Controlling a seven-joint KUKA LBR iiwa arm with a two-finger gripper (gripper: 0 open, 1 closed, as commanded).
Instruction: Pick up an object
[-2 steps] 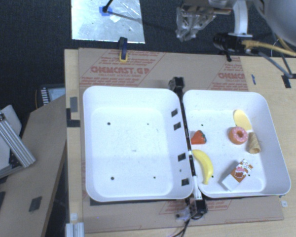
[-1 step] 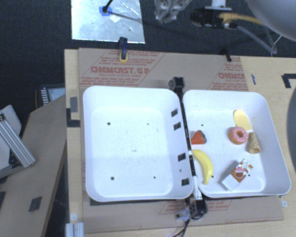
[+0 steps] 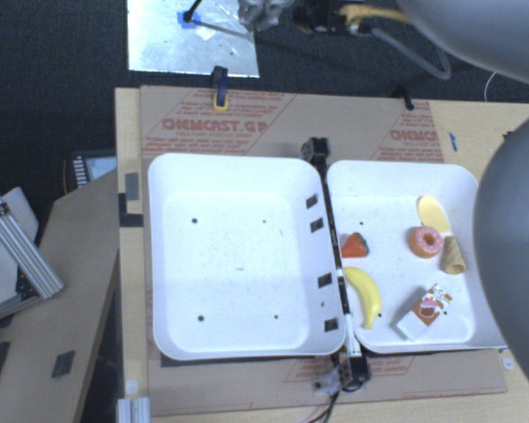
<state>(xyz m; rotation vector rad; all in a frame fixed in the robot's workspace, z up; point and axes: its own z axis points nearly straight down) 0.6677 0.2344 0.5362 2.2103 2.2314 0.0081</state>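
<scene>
The grey arm [image 3: 476,16] is seen along the top and right of the view, well above the bench, and its metal two-finger gripper [image 3: 266,3] hangs beyond the far edge of the brown cardboard sheet [image 3: 247,122]; whether that gripper is spread or closed cannot be told, since it is blurred and cut by the frame.

The left shallow white bin [image 3: 167,236] is taken as the landmark. Just right of it, touching along the black divider, lies the right white bin [image 3: 383,183], where every candidate object sits.

Nearest the landmark is the yellow plastic banana [image 3: 364,295], its long axis running from the far end down toward the near rim, with the tip pointing at the near edge (a slight curve bows it rightward). Farther from the landmark are a small white-and-red box [image 3: 428,311], a pink ring doughnut [image 3: 425,241], and a red strawberry-like piece [image 3: 355,246].

The step in hand is judged to be the approach, nothing yet being grasped. A descent over one object would be needed next, with closure across the banana's short axis.
</scene>
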